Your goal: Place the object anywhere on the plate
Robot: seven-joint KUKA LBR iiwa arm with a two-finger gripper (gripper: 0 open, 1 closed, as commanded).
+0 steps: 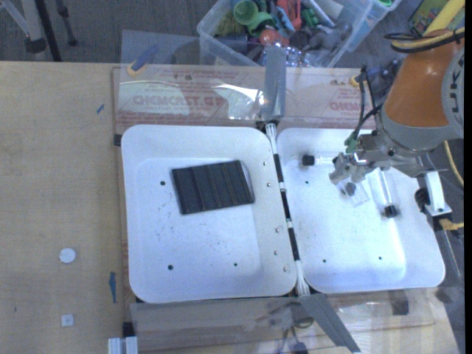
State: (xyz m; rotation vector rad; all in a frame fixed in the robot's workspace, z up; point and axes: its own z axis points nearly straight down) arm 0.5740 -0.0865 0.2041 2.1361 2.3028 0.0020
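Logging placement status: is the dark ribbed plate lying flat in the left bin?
Yes: the dark ribbed plate lies flat on the left bin floor, slightly askew.

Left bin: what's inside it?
The left bin holds one dark ribbed plate, lying flat toward its back. What lies under the plate is hidden.

Dark ribbed plate (212,186) in left bin (147,271), open floor around it, arm (420,94) over right bin (369,264)
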